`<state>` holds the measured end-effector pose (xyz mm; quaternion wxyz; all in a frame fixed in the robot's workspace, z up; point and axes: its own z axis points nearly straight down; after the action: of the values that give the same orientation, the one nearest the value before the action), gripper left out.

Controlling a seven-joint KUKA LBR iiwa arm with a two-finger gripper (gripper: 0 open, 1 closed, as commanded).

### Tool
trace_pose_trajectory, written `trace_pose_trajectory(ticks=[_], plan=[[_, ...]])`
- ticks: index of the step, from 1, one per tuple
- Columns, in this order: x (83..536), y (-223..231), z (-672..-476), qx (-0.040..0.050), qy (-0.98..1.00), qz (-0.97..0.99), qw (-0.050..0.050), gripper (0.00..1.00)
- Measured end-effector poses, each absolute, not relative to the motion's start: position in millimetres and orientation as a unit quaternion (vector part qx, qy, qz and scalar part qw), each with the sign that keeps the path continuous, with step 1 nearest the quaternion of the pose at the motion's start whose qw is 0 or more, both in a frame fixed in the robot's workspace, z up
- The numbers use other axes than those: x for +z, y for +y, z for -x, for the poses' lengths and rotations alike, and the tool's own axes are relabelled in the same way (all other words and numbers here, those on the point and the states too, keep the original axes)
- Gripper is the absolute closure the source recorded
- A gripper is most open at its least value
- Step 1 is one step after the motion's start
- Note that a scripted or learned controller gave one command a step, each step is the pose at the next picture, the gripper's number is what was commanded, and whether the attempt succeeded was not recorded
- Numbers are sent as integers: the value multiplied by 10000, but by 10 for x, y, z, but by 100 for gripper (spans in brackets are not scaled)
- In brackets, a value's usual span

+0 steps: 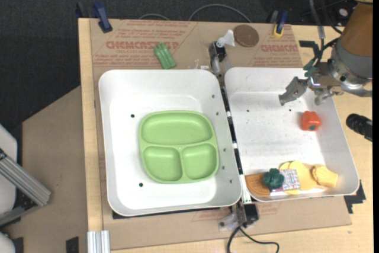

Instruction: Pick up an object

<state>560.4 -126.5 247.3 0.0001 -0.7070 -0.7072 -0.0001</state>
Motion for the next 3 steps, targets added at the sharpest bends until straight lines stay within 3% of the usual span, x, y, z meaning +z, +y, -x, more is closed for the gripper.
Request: trace_pose_trajectory(ticks=[1,2,3], plan=[[1926,-1843,-5964,13,-7059,7083,-11,0],[1061,-2200,-5939,24,-7060,7082,35,0],[1230,-2185,-5972,-7,-7068,7074,-15,100]])
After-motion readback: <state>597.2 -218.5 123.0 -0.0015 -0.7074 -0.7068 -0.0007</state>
